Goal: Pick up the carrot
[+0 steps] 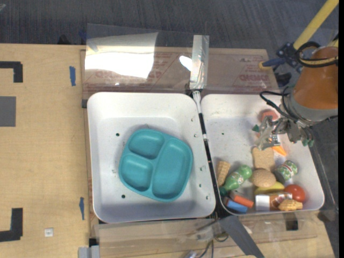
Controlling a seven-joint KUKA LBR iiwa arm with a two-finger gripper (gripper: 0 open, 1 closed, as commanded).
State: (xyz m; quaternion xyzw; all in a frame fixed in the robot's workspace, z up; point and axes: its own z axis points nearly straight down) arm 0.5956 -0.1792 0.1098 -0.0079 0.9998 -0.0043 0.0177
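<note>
Gripper: we see it [270, 135] low over the right bin [236, 112], near the far right side; we cannot tell its opening.
Carrot: we spot a small orange piece [279, 150] just beside the gripper.
Left bin: we find a teal divided plate [156, 164] inside.

Two shallow white bins sit side by side on the worktop. The left bin [102, 112] contains one teal divided plate [156, 164] with three compartments, lying near the bin's centre. The right bin [226, 117] contains a cluster of toy foods along its near edge: an ice-cream cone [222, 170], a green piece [237, 178], a tan bread-like piece [263, 158], a red tomato [295, 192], and a green-and-white ball [287, 170]. A clear plastic sheet [161, 69] lies along the worktop's far edge behind both bins.
</note>
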